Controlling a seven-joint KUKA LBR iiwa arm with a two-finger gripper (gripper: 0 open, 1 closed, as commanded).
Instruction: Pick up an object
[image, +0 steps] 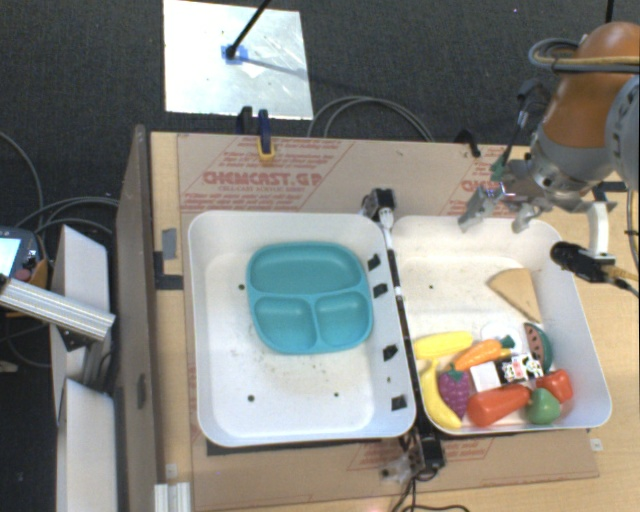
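- The arm (590, 90) reached in from the upper right, its orange band sitting above the grey wrist.
- The wrist angled down and to the left.
- The gripper (497, 212) hung at the far right, with its two fingers (473, 212) spread apart and pointing downward.
- Nothing sat between the fingers.

One fixed camera sits above my table (300, 165), looking down at a slant. It's far enough back to take in both white bins side by side, the left bin (215, 300) and the right bin (450, 260), plus dark floor beyond. My arm (590, 100) enters from the right.
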